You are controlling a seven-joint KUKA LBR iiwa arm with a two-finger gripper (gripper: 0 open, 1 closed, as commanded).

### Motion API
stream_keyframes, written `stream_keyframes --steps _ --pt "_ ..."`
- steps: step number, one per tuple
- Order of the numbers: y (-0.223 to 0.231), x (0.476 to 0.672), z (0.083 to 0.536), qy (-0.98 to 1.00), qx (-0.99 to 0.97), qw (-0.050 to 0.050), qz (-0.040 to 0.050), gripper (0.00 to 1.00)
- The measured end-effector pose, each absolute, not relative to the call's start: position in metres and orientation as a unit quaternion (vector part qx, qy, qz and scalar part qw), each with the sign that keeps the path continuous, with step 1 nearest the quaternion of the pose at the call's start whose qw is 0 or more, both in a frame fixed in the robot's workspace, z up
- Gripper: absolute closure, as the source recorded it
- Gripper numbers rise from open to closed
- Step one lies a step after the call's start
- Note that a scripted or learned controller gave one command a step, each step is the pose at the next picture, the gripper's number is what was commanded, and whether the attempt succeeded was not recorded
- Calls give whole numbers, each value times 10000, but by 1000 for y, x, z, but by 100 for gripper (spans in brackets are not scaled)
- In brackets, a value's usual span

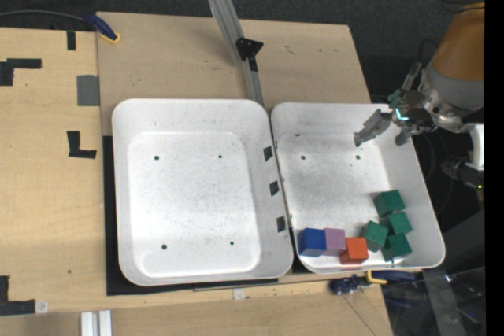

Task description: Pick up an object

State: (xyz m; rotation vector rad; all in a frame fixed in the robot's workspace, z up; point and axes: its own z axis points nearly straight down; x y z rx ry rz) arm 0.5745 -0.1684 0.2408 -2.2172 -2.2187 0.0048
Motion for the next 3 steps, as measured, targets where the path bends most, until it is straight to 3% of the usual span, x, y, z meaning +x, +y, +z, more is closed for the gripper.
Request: stream_keyframes --steps 1,3 --pt "-168 575 243 -7079 -7063 6 4 0" --pt "-158 581 119 -7076 -7066 32 26 0"
